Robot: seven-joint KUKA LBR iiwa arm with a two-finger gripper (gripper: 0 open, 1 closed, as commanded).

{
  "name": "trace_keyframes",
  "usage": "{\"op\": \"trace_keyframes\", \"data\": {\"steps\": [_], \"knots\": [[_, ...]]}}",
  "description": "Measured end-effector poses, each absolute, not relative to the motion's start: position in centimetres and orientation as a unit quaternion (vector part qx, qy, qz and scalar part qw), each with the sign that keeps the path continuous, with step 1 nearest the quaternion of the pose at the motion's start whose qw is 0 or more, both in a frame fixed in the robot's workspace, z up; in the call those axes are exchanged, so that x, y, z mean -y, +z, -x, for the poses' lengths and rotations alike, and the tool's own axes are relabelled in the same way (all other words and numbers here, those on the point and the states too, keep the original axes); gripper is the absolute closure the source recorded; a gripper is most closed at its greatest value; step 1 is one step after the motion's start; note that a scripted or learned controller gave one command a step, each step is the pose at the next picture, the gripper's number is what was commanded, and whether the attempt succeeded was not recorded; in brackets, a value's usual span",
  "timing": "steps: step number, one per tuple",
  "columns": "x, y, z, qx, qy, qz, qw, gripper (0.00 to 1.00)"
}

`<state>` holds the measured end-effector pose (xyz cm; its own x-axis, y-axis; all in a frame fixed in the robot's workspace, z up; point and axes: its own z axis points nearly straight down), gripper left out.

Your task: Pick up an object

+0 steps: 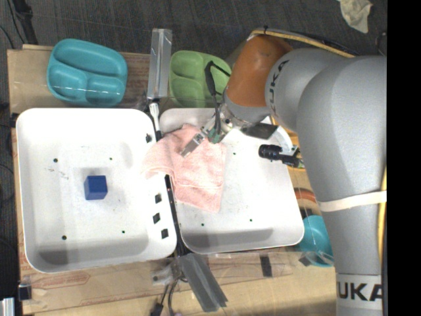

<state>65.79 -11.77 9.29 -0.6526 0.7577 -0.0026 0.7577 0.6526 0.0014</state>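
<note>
In the left bin [39, 150] 1 blue cube [96, 187] sits untouched. A pink cloth [194, 170] drapes over the divide into the right bin [263, 222]. The step looks like the grasp itself: the gripper [202, 137] rests on the cloth's upper edge, though whether its jaws are spread or pinching fabric cannot be told. Next comes closing firmly, then lifting straight. The arm [329, 124] bends in from the right, wrist angled down-left.

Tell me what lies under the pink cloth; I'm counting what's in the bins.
The pink cloth drapes over the right bin's floor and the divider between the bins. Anything beneath it is covered, so I cannot tell. The end effector sits at its top edge.
</note>
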Motion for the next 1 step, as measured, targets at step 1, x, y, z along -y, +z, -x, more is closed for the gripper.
{"op": "trace_keyframes", "data": {"steps": [1], "knots": [[9.72, 9.27, -64.77, -0.912, -0.0006, -0.411, 0.0, 0.0]]}}
